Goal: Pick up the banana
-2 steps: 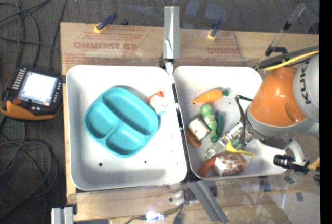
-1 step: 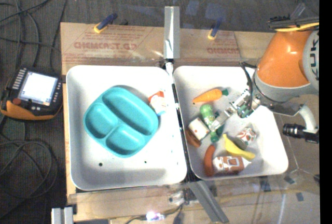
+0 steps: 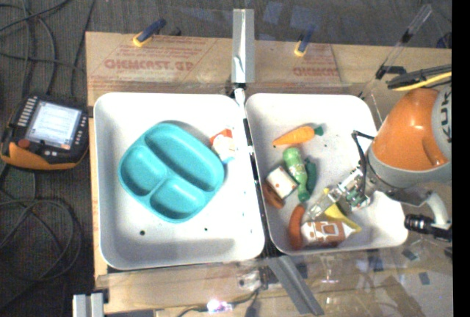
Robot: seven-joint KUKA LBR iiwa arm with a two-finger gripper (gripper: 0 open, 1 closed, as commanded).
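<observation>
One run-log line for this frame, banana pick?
phase: reaching | tool: low in right bin, beside banana | banana: lying by ketchup bottle | left bin: teal tray

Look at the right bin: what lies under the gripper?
Under the gripper a yellow piece, apparently the banana, pokes out beside a brown-and-white carton in the right bin. The gripper covers the rest of it.

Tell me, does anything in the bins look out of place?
The teal tray sits skewed in the left bin, a small red-and-white item at its upper right corner. The other items are heaped together in the right bin, the banana among them.
</observation>
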